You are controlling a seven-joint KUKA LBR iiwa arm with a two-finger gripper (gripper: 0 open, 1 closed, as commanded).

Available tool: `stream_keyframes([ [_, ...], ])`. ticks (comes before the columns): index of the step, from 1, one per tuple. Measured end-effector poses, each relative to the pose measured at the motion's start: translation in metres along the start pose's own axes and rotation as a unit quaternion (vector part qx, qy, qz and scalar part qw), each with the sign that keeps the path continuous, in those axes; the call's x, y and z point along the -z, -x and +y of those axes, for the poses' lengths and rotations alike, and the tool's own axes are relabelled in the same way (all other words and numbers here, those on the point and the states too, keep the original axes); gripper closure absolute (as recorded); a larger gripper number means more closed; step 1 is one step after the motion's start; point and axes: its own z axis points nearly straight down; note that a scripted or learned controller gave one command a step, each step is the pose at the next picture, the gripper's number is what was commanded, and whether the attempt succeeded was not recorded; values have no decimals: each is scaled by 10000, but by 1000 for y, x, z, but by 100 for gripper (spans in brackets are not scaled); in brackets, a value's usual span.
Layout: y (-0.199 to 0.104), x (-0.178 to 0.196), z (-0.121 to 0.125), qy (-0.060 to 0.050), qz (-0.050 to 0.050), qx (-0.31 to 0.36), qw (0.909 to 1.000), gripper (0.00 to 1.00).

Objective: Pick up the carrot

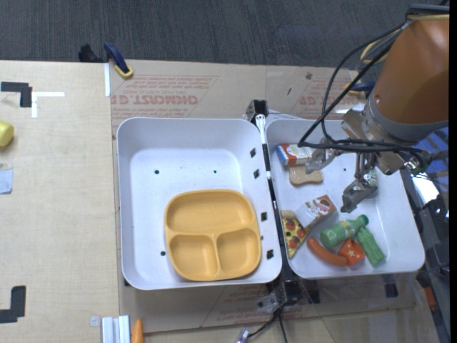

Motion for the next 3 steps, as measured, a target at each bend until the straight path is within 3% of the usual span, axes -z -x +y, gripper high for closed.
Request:
stream_keyframes([
  [1,18,-95,30,20,20,127,9999,0],
  [2,20,-94,94,15,25,-761,9971,0],
  [3,27,-94,11,3,12,-1297,9915,0],
])
